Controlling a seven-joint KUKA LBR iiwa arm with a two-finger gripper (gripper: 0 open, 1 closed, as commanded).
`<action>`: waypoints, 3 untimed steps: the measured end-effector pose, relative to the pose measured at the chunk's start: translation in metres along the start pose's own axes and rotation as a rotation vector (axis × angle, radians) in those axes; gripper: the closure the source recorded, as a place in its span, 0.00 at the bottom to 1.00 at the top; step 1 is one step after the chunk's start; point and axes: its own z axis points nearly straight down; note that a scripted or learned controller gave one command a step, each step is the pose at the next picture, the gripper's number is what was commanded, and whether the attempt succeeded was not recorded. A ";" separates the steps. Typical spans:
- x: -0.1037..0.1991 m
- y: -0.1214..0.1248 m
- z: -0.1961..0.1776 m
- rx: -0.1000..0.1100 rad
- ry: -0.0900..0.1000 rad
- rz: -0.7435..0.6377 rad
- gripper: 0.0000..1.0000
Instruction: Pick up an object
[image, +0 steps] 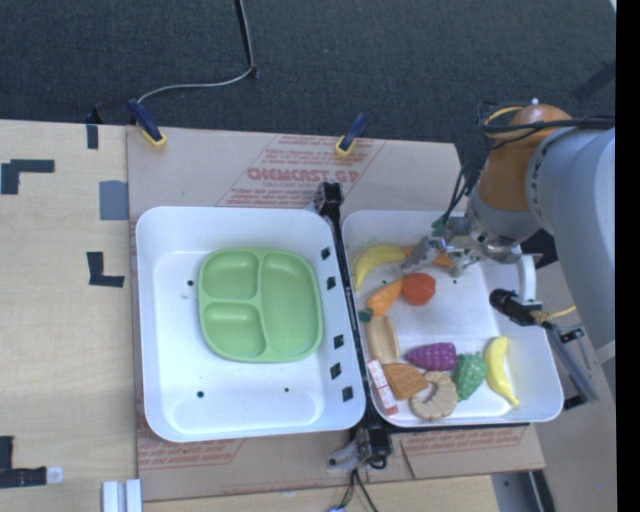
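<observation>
the gripper (432, 252) hangs just at 12 o'clock of the red tomato (419, 288) in the right bin (545, 400); finger opening: cannot tell. centre over the tomato before descending, clear of the carrot (384, 297) at 9 o'clock.

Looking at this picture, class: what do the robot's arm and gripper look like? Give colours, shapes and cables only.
The arm is thick, rounded and smooth, grey with an orange band above the wrist. Thin dark cables loop beside that band. The gripper is small and metallic grey, with some orange at its tip, much slimmer than the arm. Its finer detail is too small to make out.
</observation>
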 end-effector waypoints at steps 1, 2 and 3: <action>0.032 -0.024 0.000 -0.001 0.001 -0.001 0.00; 0.031 -0.023 -0.011 -0.003 0.000 0.000 1.00; 0.031 -0.023 -0.011 -0.004 0.000 0.000 0.00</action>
